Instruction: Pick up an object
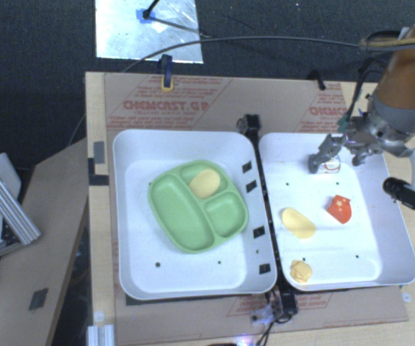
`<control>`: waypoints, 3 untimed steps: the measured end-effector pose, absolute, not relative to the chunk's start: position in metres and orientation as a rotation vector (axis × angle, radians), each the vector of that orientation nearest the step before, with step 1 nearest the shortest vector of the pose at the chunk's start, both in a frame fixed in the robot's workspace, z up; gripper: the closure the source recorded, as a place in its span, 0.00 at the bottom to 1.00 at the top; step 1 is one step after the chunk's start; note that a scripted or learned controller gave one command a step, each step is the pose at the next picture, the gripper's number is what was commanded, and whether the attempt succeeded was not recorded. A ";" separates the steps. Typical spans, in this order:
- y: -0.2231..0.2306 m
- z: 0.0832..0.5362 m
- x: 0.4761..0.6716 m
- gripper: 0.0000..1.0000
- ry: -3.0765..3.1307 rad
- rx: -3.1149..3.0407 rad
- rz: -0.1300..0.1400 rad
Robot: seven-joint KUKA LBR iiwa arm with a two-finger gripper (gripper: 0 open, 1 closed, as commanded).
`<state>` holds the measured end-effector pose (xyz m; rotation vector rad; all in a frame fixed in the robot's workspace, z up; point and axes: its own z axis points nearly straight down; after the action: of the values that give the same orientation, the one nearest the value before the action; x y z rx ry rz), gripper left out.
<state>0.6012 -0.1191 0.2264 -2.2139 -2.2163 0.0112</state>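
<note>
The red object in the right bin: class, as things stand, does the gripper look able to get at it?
Probably yes. The red object lies alone on the right bin's floor, apart from the two yellow pieces, with nothing over it. The gripper hangs over the same bin, farther back.

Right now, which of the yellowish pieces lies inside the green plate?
The pale yellow piece in the green plate's upper compartment, left bin; the other two yellow pieces lie loose in the right bin.

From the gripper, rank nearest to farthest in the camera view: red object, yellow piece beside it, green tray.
1. Red object, right bin, just below the gripper.
2. Yellow piece, right bin, lower and leftward.
3. Green tray, left bin.
</note>
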 end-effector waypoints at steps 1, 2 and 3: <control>-0.119 0.234 0.604 0.00 -2.226 -2.218 -0.001; -0.121 0.174 0.606 0.00 -2.224 -2.221 -0.001; -0.114 0.130 0.604 0.00 -2.221 -2.220 0.001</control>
<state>0.6040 -0.1139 0.1301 -2.2197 -2.2213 0.0010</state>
